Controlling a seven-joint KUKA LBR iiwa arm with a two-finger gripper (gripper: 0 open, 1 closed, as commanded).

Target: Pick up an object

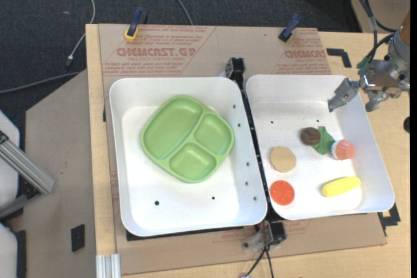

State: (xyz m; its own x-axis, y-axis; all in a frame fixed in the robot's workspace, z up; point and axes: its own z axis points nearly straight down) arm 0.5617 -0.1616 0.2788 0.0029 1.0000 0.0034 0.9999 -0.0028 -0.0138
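The right bin [365,205] holds several small items: a brown round piece [310,136], a green piece [324,142], a red and white piece [343,150], a tan disc [283,159], an orange-red disc [282,192] and a yellow oblong piece [341,186]. My gripper [358,99] hovers over the bin's far right corner, up and to the right of the brown piece. It is open, its fingers are spread and nothing is between them.
The left bin [130,205] holds a green divided plate [187,138]. A black clamp [235,67] sits between the bins at the back. Blue clips [135,24] pin the cardboard sheet. Cables lie on the dark floor beyond.
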